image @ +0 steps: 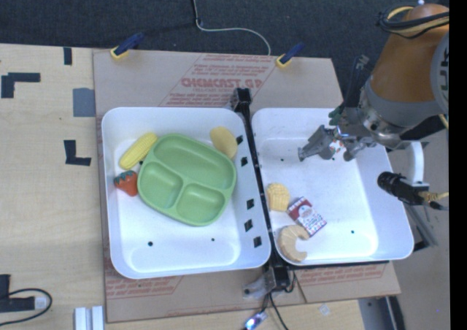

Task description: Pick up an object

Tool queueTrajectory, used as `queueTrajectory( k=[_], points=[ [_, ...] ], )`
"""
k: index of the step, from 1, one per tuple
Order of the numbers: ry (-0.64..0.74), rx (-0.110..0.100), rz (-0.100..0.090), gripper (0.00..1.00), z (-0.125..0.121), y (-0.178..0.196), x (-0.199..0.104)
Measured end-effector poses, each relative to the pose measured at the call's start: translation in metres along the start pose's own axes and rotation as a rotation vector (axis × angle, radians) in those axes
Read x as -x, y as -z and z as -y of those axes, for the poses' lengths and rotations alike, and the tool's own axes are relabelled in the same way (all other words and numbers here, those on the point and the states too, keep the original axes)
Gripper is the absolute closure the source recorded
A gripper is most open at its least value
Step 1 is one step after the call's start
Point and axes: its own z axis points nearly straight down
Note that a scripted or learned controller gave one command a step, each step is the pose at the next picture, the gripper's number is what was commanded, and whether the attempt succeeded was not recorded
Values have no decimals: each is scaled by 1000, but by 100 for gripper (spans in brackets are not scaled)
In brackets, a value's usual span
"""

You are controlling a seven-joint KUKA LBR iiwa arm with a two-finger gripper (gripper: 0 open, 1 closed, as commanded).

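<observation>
Nearest the lens, a croissant (293, 243) sits in the right bin (365, 208), a red carton (306, 217) beside it; up and right of the carton hover the arm's jaws (318, 147), slightly parted and empty.

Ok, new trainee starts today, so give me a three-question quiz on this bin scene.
1. True or false: the green tray lies in the right bin.
2. Which item touches the tray's upper left edge? A) corn cob B) red-and-white carton C) croissant
3. The tool is above the ____ bin.

Key: 1 false, it lies in the left bin; 2 A; 3 right.
</observation>
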Motion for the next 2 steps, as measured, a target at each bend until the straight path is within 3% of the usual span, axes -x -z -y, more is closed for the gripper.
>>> queueTrajectory(
  k=[1, 2],
  points=[
    [5, -3, -3, 0, 68, 24, -61],
    [8, -3, -2, 0, 69, 2, -137]
  ],
)
